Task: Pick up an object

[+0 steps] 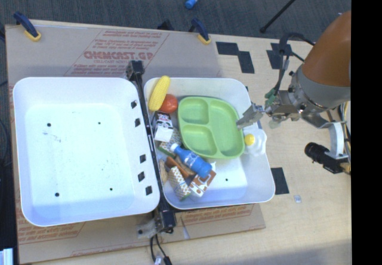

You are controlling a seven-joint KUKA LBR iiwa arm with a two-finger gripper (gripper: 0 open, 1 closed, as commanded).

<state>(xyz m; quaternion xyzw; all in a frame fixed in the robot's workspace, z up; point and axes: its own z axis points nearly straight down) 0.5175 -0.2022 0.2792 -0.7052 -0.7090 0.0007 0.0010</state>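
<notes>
the claw [252, 116] hangs over the right bin's [262, 183] right rim, just beside the green divided plate [209, 126]; its tips are blurred, so whether it is spread or pinching cannot be told; the orange arm is cut off at the right edge; a yellow corn cob [158, 92], a tomato [170, 103] and a blue bottle [192, 160] crowd the bin's left side; a small yellow thing [250, 138] near the claw is hard to make out.

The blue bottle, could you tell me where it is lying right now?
The blue bottle lies in the right bin, toward its front, just below the green divided plate and above the snack packets.
</notes>
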